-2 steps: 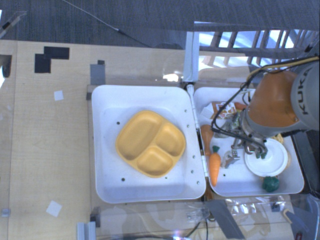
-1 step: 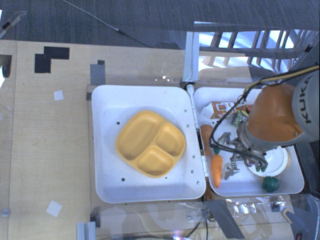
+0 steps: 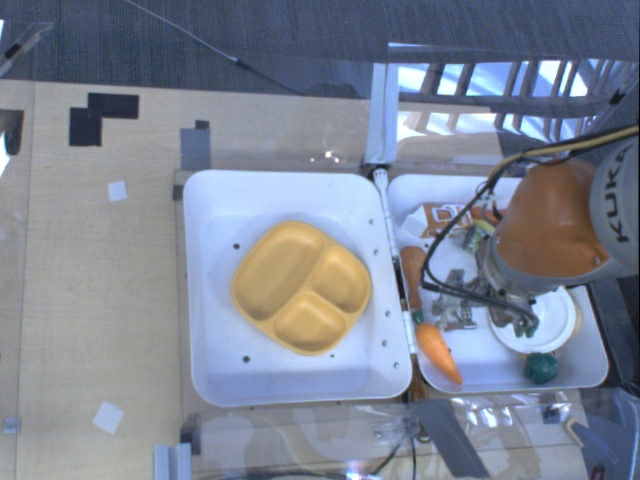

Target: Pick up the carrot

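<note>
The orange carrot (image 3: 437, 352) lies in the right bin (image 3: 594, 366), close to its left wall near the front, pointing toward the front right. My gripper (image 3: 462, 308) hangs just above and behind it, under the arm's orange band (image 3: 552, 220). Its metal parts are cluttered with cables, so the fingers' state is unclear. Nothing shows held.
A yellow divided plate (image 3: 302, 285) rests in the left bin (image 3: 210, 368). The right bin also holds a white round dish (image 3: 556, 328), a dark green item (image 3: 541, 367), an orange-brown piece (image 3: 411, 268) by the left wall and a printed packet (image 3: 440, 216) at the back.
</note>
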